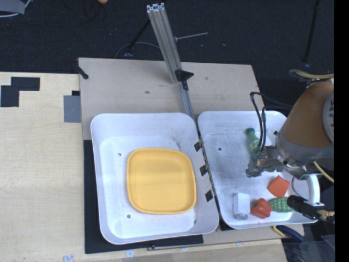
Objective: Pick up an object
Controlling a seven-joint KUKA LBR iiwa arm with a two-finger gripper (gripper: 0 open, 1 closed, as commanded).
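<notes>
Several small objects lie in the right bin (pixel 229 130). My gripper (pixel 255 167) hangs low just below the green bottle (pixel 252 139), whose long axis runs away from me; how far the pincer opens, I cannot tell.

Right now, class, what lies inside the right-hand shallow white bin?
The right-hand white bin holds a green bottle, an orange block, a red piece, a green knobbly item and a small white block. The arm's wrist covers the bin's right side.

Yellow plate (pixel 161 180) in white bin (pixel 103 146); orange block (pixel 278 186).
</notes>
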